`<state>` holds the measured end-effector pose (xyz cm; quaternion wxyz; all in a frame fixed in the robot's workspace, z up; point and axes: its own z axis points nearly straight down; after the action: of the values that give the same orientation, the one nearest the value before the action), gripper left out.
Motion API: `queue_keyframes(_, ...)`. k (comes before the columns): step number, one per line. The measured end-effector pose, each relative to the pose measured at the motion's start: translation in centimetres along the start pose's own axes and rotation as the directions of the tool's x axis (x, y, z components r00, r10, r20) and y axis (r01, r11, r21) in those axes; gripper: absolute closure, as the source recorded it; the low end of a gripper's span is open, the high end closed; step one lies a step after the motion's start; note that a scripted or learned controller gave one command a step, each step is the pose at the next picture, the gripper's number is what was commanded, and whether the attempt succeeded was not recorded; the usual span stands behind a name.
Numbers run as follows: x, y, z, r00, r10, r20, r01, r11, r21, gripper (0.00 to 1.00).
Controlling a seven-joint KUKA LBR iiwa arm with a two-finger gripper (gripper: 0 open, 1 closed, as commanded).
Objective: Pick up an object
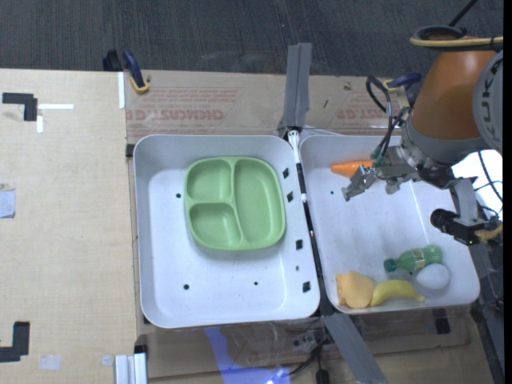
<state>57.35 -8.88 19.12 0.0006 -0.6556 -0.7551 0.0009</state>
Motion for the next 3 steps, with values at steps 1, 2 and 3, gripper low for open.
queue_keyframes(1, -0.8, -3.5, 8.1, 0.996, 0.093, 0.000, -0.093, 0.996, 0.000, 0.00)
queue_keyframes(2, -2.3, -0.5, 10.0, 0.998, 0.061, 0.000, -0.061, 0.998, -0.001, 0.00)
queue_keyframes(3, -2.6, 7.5, 10.0, 0.979, 0.205, 0.001, -0.205, 0.979, 0.002, 0.00)
